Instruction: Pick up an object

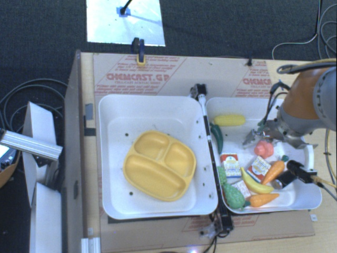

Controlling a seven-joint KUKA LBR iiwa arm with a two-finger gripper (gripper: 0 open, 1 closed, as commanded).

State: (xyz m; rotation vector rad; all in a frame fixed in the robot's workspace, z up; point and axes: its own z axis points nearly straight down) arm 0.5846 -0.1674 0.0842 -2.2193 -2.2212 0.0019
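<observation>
Arm [310, 96]: reaching in from the right, hanging over the upper right part of the right bin, orange band showing above the wrist.
Gripper [254, 137]: hovering low inside the right bin [316, 196], just left of the pink ball; open or closed, cannot tell from this view; nothing seen between its tips.
Pink ball [264, 149]: lying just beside the gripper, right of it and slightly lower.
Yellow corn [229, 120]: lying near the back wall of the right bin, left of the gripper.
Green pepper [217, 136]: lying along the left wall of the right bin.
Cartons: one small carton [231, 166] lying near the middle, another small carton [260, 165] lying right of it.
Banana [255, 183]: lying between the cartons, curving toward the front.
Carrots: one carrot [273, 172] leaning right of the banana, another carrot [263, 199] lying at the front wall.
Broccoli [234, 196]: sitting in the front left corner of the right bin.
Left bin [118, 120]: holding a yellow divided plate [159, 165], lying slightly turned.
Desk [158, 73]: carrying both bins side by side.
</observation>
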